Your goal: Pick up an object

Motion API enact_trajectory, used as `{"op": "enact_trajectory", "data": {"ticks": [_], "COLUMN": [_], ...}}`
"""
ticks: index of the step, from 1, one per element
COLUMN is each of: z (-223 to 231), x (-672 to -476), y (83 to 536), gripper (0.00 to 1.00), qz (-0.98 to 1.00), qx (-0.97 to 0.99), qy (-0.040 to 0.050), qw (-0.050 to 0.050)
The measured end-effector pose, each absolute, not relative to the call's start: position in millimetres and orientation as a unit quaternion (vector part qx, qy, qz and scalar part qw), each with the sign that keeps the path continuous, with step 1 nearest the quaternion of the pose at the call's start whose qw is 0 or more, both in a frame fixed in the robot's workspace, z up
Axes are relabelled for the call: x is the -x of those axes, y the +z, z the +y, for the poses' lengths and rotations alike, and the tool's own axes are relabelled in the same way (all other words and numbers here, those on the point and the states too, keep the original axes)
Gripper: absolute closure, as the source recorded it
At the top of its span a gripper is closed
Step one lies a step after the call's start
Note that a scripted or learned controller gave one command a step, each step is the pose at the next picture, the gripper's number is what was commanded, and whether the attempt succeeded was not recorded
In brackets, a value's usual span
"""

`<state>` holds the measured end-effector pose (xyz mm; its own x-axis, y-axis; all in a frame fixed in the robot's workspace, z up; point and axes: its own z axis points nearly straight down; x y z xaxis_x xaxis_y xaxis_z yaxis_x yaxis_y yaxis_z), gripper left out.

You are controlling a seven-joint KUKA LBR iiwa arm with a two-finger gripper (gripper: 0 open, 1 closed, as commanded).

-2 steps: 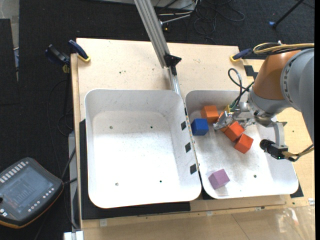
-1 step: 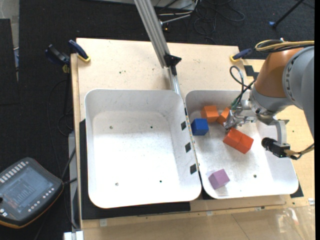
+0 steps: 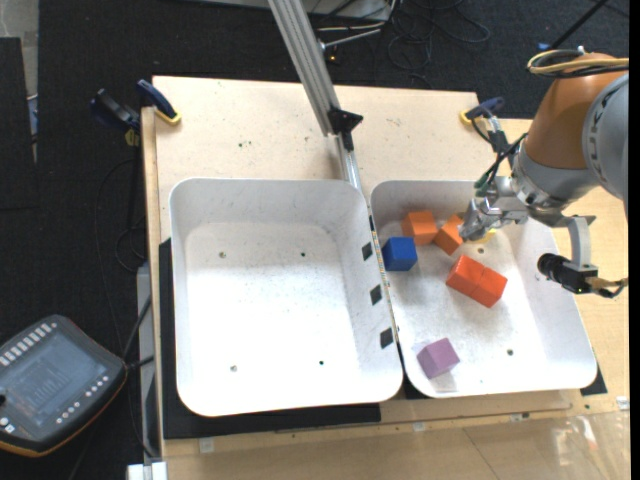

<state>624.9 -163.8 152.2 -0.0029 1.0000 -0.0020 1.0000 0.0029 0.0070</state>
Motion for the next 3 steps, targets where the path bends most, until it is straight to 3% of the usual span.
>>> {"op": "enact_trajectory", "data": {"ticks": [2,3], "z": [-170.0,-116.4], "x": [-626.9,-633.4], "y": [261.9,247.1], "gripper": [1.0,1.0], "qz": [0.708,0.71], "qx": [-0.706,-0.704], "qy": [0.0018,0.0005], "qw": [0.004,-0.001]}}
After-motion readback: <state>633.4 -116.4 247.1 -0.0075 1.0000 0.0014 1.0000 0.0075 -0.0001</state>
